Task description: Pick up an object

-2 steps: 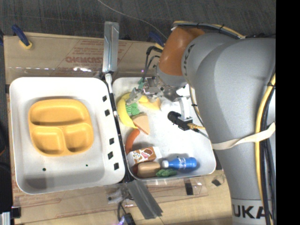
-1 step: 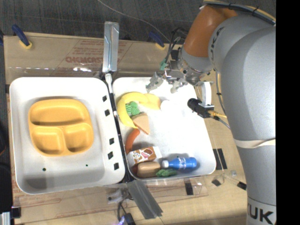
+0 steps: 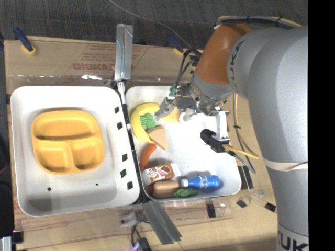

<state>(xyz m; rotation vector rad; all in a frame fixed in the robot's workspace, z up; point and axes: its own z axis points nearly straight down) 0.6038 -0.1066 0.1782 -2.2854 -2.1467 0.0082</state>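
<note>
The arm (image 3: 272,88) reaches in from three o'clock and its gripper (image 3: 174,104) hangs low over the twelve o'clock end of the right bin (image 3: 191,151), just beside a yellow rounded piece (image 3: 142,114) that lies at about ten o'clock in that bin. Whether the pincer is spread or pressed together I cannot tell, since the wrist hardware covers it from above, and nothing can be seen pinched in it. I judge the step in hand to be the approach to a grasp, with no object lifted yet. Likely targets lie toward nine o'clock from the gripper: the yellow piece, a small green item (image 3: 148,121) resting on it, and an orange wedge (image 3: 159,138) touching its six o'clock side. The next move calls for settling squarely over one of these and closing on it alone, which looks awkward because the three are bunched together. Toward six o'clock a red sausage shape (image 3: 148,156), a brown carton (image 3: 160,172), a bun (image 3: 165,188) and a blue bottle (image 3: 202,182) crowd the near wall. The open room is the bare floor in the bin's middle and toward three o'clock. The yellow piece sits near the wall shared with the left bin (image 3: 21,192), which holds a yellow divided tray (image 3: 67,140), so a descent at nine o'clock risks striking that rim.
</note>
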